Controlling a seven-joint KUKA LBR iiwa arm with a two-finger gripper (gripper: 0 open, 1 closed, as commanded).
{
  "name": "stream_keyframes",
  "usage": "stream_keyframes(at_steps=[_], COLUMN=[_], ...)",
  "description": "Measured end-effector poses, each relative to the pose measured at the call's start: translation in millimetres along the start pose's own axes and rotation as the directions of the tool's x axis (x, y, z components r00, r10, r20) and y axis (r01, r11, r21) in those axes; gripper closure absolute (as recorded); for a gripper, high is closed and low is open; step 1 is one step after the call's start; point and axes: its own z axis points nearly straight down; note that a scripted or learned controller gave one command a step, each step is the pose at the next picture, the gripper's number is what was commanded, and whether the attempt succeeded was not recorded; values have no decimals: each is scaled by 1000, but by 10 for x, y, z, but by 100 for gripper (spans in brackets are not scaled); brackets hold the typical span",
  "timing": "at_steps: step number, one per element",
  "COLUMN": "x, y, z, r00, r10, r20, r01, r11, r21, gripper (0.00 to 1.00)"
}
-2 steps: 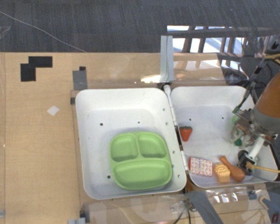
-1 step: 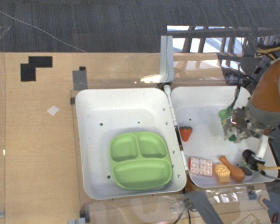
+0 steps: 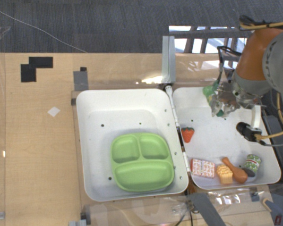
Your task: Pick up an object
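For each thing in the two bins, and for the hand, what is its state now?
green divided plate: flat, right way up, in the left bin.
strawberry toy: lying at the left wall of the right bin.
patterned red box: lying flat near the front.
corn piece: lying beside the box.
drumstick toy: lying on its side.
green can: tipped over, front right corner.
hand: over the right bin's back part, with something green beside it.
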Motion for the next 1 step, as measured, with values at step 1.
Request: stream_keyframes(at_steps=[1], x=[641], y=[-339], z=[-225], r00=[987], r10=[-161], r20=[1], r01=[161], r11=[987], r21=[-6], gripper=[100])
